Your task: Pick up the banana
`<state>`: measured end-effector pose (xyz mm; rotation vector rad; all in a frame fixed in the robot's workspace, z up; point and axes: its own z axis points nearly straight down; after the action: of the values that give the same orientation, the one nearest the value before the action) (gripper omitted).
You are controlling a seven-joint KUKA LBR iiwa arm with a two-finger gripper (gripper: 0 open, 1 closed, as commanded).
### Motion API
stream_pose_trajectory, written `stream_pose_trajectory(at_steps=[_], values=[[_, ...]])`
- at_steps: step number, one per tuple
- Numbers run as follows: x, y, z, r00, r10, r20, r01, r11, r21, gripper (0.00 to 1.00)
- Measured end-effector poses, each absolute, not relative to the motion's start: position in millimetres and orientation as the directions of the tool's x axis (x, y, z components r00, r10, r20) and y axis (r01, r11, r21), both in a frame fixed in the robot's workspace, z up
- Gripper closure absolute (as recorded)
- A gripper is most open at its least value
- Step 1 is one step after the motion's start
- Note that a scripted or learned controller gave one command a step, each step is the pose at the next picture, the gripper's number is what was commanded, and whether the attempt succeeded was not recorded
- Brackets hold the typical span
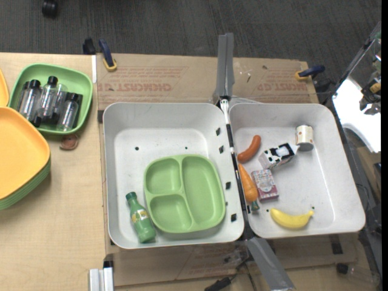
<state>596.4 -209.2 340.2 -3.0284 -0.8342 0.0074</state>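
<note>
Banana (291, 217) lies flat near the right bin's (339, 162) front edge, clear of the pink packet (265, 184). Nothing crowds it, so I judge it open to a grasp from above.

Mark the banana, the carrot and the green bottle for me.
banana (291, 218): camera view, middle of its curved yellow body.
carrot (248, 185): camera view, middle of the orange root.
green bottle (141, 221): camera view, on its body below the neck.

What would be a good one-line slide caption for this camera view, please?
Banana lies near the front of the right bin; green divided tray and green bottle occupy the left bin.
</note>
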Motion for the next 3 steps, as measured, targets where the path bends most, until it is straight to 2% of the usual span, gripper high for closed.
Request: stream_pose_trajectory(at_steps=[1, 2, 3], values=[[563.0, -97, 282, 0.912, 0.409, -0.006, 0.409, -0.913, -0.003, 1.00], [534.3, -139, 262, 0.944, 0.329, -0.006, 0.329, -0.944, -0.002, 1.00], [540.4, -174, 277, 0.979, 0.202, -0.004, 0.202, -0.979, -0.001, 1.00]])
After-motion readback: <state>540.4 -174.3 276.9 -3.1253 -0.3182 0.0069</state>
